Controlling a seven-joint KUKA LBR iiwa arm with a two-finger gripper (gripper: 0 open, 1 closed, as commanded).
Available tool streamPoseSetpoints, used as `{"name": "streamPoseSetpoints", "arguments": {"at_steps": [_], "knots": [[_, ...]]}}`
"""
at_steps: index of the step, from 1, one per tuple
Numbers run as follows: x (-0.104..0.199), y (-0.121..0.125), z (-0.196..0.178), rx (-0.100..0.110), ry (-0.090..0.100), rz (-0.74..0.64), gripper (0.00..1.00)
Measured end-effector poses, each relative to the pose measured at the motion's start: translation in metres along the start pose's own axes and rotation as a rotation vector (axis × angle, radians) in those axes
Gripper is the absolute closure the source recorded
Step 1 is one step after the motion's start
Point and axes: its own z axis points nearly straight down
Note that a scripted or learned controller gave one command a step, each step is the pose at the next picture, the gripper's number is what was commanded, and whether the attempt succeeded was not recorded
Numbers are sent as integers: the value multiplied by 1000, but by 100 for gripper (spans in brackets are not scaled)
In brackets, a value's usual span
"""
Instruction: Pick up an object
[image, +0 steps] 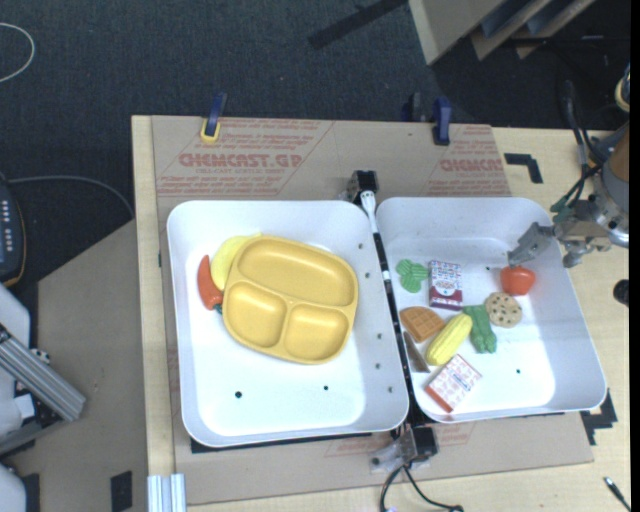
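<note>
Nearest the camera, the front rim of the left bin meets the front rim of the right bin; both white bins sit side by side on the tabletop, and the left bin serves as the landmark below. Inside the left bin, toward its rear half, lies a yellow divided tray with three compartments. Just beside the tray's left edge, and partly under it, lie an orange-red piece and a yellow piece. To the right of the left bin, in the right bin, the items are grouped as follows. Closest to the shared wall are a green leafy piece and a waffle. Next come a red-and-white packet, a corn cob touching the waffle, and a second red-and-white packet nearer the front rim. Farther from the left bin are a green vegetable beside the corn cob, a round cookie, and a red tomato. Farthest right, the pincer hangs above the rear right part of the right bin, close to the tomato. Its fingers appear spread, with nothing between them.
</note>
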Motion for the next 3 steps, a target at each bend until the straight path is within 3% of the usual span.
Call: {"name": "streamPoseSetpoints", "arguments": {"at_steps": [1, 3], "knots": [[0, 3, -7, -12, -3, -3, 0], [12, 3, 100, -4, 0, -3, 0]]}}
